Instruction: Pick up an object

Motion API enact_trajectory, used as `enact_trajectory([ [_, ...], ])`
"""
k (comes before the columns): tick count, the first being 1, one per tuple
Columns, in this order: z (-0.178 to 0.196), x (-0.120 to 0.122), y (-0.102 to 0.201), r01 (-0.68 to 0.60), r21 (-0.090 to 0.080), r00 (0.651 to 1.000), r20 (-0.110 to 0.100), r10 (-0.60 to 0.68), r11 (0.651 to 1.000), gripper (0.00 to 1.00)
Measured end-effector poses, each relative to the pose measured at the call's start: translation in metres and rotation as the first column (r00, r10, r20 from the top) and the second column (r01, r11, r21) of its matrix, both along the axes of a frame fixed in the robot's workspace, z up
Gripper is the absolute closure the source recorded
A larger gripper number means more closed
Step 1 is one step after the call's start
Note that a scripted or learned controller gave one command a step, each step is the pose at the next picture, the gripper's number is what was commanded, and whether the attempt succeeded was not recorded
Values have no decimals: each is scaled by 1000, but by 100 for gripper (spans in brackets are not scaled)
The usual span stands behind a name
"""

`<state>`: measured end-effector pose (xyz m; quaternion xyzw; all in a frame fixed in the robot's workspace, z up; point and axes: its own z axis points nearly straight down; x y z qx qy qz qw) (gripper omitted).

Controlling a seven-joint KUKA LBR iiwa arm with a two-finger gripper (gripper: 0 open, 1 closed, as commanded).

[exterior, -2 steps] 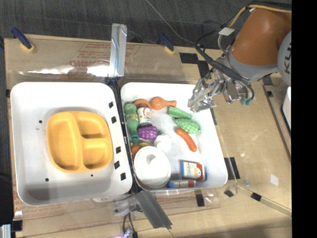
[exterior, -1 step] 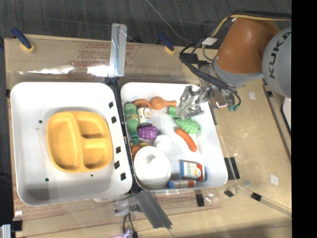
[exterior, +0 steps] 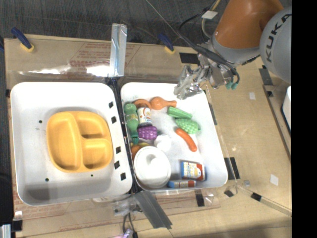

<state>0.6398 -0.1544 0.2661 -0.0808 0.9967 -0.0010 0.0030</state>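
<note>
Toys (exterior: 163,130) crowd the right bin (exterior: 214,133), while the gripper (exterior: 187,87) hangs over its far rim, grasp impossible to tell.

light: bright, even | glare: clear tape (exterior: 74,66) | shadows: soft | focus: slightly soft

Legible text: "KUKA" in dark capitals on the grey arm casing (exterior: 277,29), upper right of the camera view, letters running at a slant and partly cut by the frame edge.

Faint reddish print on the brown sheet (exterior: 89,53) behind the bins; too washed out to read.

Small packet (exterior: 191,170) in the right bin carries a blue-and-red label; wording too small to read. Small jar (exterior: 144,115) near the bin divider has a printed label, also unreadable.
</note>
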Motion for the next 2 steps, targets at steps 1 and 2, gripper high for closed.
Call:
enact_trajectory([
  [1,24,18,-45,225,0,974,0,-225,974,100],
  [2,-90,5,31,110,4,994,-13,-110,994,100],
])
